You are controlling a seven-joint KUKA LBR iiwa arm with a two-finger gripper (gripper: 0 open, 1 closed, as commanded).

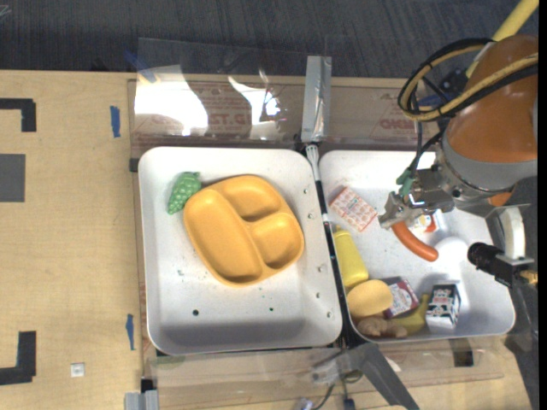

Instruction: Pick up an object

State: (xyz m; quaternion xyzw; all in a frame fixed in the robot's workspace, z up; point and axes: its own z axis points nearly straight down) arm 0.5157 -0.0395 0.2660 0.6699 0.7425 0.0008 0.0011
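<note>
At the near edge of the right bin lie a small carton, a box and a yellow fruit, with a yellow bottle just behind along the left wall. Farther in, a red sausage lies slantwise, and the gripper hangs over its upper end beside a pink packet; whether it is wide or narrow I cannot tell. The left bin holds a yellow plate with green grapes touching its far corner.
</note>
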